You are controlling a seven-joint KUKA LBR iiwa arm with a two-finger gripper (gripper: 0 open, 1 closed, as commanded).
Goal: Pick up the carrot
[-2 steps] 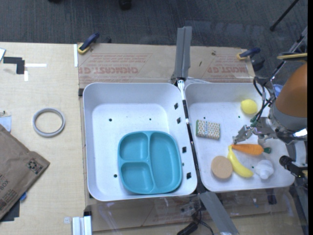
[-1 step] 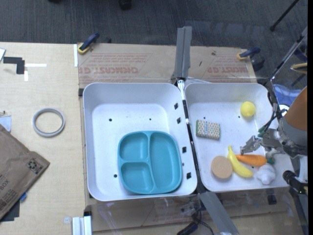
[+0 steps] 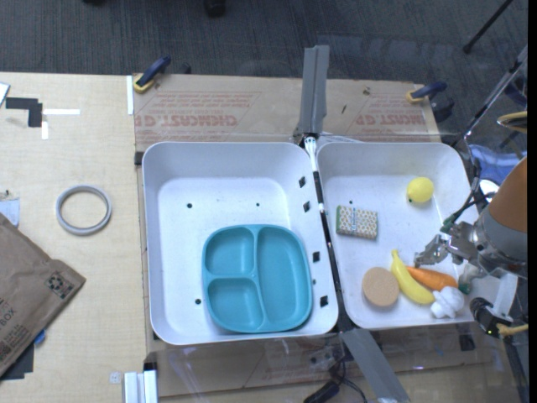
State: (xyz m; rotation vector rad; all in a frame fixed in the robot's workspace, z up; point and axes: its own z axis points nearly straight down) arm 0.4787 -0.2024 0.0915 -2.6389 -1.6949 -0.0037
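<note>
Camera view puts my gripper (image 3: 443, 248), fingers unreadable, just beyond the carrot (image 3: 434, 278), whose length runs left-right.

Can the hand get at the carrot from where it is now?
Probably yes: the hand sits right above the carrot, whose top is uncovered, though the banana touches its left end.

arm (image 3: 510, 225): cut off at frame edge, 3 o'clock
gripper (image 3: 443, 250): finger gap too small to tell
carrot (image 3: 435, 278): 3 o'clock end hidden under gripper hardware
cardboard box (image 3: 25, 296): cropped at 8 o'clock edge
</note>
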